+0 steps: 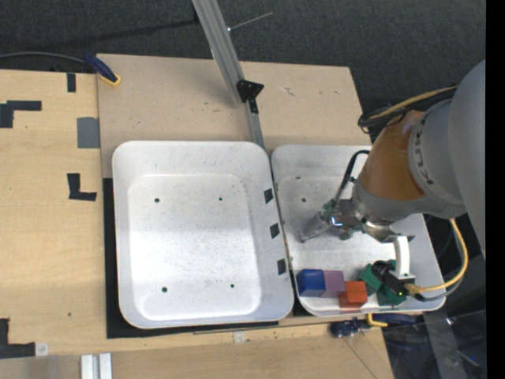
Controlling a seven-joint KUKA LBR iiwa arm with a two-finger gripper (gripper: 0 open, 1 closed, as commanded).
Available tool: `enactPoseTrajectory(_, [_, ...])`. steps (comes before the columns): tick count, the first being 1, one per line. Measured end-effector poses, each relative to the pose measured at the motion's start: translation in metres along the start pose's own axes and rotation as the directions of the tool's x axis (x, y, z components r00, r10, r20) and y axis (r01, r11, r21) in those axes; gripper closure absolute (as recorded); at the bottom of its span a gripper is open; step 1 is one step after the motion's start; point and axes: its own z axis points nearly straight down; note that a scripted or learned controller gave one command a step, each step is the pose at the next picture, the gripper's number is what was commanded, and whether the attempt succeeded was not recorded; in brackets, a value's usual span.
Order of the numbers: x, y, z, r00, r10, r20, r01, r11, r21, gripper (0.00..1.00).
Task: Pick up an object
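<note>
My gripper (322, 223) hangs low over the middle of the right bin (316, 168), above bare white floor. Nothing shows in its grasp. Along the right bin's near edge lie a blue block (311, 282), a pale purple block (334, 282), an orange block (354, 293) and a green object (387, 292). These sit a short way toward the camera from the gripper, apart from it. The green object is partly covered by robot hardware.
The left bin (193, 235) lies beside the right one, with a shared raised rim between them. A slanted metal bar (225, 42) runs from the top of the view down to the bins' far edge. The arm's grey and orange body (410, 168) covers the right bin's right side.
</note>
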Motion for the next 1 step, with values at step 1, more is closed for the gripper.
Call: enactPoseTrajectory(1, [0.0011, 0.0001, -0.0116, 1.0, -0.002, -0.002, 0.002, 1.0, 0.001, 1.0])
